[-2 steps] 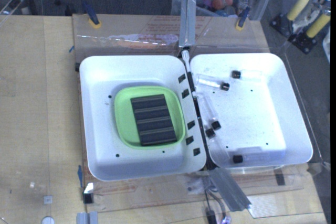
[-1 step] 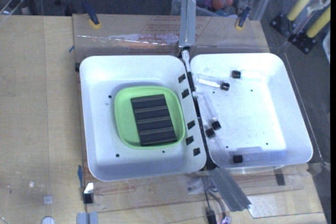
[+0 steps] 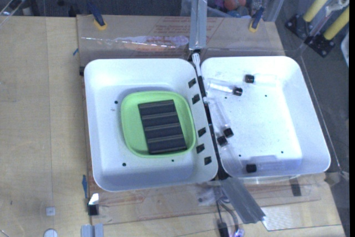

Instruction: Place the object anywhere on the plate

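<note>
**A:** Where do we stand? The dark ribbed block (image 3: 162,127) lies flat on the green plate (image 3: 129,119), which sits in the left bin (image 3: 100,119). If that block is our object, we judge the placing done.

**B:** Agreed, but we cannot tell the gripper's state, whether spread, pressed together or pinching something. So we cannot rule out another move.

**A:** Then what could go wrong? The block covers most of the plate's flat middle, and its lower end lies near the plate's near rim. If we reach in again and nudge it, it could ride up that rim and slide off into the bin.

**B:** The plate itself looks light and loose in the bin. A push from the side could shift plate and block together, or tip the plate's edge.

**A:** There is a second risk. The right bin (image 3: 288,119) holds small things: a clear tube with a black cap (image 3: 224,87), another tube (image 3: 221,116) by the divider and a few small black pieces (image 3: 249,79). If we take one of those for the object, we have thin, slippery, see-through targets.

**B:** Those could roll away from a closing grip, and we would come up with nothing. And with the block taking up the plate, whatever we drop there could bounce off its ribs.
</note>
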`<action>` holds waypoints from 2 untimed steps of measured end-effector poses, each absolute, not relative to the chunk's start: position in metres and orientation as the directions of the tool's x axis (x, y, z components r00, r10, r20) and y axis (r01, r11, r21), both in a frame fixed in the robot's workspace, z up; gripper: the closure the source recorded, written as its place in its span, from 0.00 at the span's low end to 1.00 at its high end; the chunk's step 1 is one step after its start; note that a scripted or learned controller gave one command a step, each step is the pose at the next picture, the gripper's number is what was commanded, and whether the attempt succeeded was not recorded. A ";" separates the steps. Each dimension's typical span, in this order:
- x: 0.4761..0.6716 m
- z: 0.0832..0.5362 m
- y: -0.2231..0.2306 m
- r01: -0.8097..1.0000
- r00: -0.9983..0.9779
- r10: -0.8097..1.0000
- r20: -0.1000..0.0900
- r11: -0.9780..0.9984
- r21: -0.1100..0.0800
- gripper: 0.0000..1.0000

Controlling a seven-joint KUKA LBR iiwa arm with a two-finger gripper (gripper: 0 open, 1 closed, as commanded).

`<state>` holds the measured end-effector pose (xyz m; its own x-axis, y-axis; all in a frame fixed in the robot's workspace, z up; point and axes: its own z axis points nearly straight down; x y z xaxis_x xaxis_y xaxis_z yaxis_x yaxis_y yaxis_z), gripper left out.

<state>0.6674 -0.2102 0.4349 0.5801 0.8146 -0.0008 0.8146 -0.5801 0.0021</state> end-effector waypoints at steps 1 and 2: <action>0.668 0.435 -0.213 0.737 0.676 0.737 0.001 -0.676 0.003 0.00; 0.659 0.435 -0.218 0.611 0.792 0.611 -0.002 -0.792 -0.003 0.00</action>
<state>0.6588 -0.2184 0.4346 0.7915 0.6111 -0.0016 0.6111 -0.7915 -0.0029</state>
